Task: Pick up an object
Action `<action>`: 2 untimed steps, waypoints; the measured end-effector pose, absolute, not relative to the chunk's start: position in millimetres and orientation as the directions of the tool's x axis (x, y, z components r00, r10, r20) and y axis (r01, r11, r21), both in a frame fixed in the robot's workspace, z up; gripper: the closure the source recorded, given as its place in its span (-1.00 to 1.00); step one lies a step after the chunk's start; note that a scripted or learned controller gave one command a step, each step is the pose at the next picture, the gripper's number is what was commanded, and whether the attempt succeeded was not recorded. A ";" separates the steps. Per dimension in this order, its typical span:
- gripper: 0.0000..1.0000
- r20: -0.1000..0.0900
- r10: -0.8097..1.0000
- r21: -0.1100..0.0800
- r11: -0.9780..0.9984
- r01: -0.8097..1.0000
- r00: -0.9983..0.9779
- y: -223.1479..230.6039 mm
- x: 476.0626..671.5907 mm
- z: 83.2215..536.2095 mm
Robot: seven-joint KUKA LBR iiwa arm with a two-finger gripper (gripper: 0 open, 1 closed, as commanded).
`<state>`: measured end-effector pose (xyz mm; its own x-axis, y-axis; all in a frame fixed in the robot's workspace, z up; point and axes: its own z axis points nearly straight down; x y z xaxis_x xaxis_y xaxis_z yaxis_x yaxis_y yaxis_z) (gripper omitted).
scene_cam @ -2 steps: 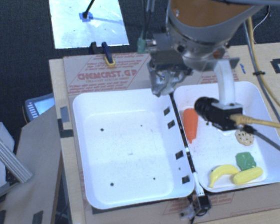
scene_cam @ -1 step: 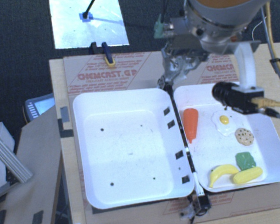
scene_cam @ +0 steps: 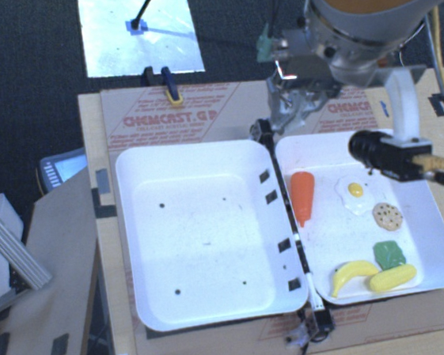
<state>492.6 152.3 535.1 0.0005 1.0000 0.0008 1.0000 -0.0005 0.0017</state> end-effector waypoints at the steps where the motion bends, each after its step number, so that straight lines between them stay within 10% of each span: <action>1: 1.00 -0.001 1.000 0.003 -0.004 1.000 0.004 101.6 504.6 535.2; 2: 1.00 0.000 1.000 0.003 0.000 1.000 0.000 94.0 507.0 535.3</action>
